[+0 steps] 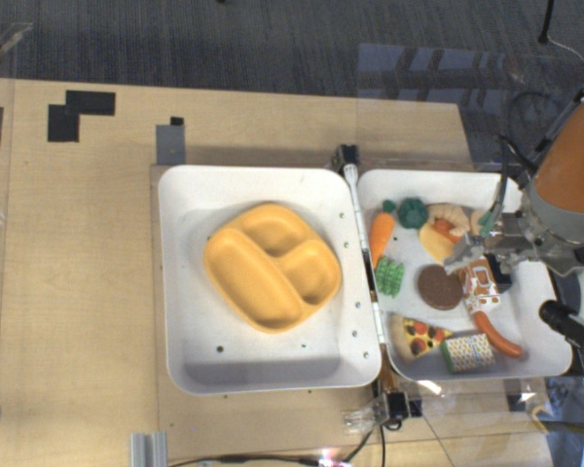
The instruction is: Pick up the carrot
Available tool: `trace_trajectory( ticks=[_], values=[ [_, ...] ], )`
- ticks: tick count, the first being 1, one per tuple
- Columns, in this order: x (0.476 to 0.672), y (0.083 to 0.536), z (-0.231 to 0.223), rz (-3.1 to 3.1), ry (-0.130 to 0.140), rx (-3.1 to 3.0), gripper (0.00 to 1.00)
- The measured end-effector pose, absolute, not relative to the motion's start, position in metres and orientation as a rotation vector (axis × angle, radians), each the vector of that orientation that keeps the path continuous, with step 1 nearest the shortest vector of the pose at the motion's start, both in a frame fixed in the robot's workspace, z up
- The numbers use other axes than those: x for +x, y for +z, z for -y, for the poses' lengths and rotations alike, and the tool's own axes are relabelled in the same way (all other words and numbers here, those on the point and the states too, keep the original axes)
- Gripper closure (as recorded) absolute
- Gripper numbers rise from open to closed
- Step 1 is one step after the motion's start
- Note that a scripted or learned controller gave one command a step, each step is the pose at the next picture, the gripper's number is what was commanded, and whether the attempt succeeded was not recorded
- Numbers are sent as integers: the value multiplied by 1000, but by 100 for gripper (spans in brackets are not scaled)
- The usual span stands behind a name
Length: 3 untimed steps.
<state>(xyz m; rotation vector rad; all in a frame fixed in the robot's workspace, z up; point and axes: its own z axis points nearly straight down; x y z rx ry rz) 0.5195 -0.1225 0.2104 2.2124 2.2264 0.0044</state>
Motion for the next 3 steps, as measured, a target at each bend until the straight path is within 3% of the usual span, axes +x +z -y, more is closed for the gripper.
trace_trajectory(
  ticks=[1,2,3],
  values=[
    [611,113,79,-2375,2,2060,0],
    [610,88,124,-2303,11,2123,0],
    [614,103,121,-2304,22,2112,100]
  ],
)
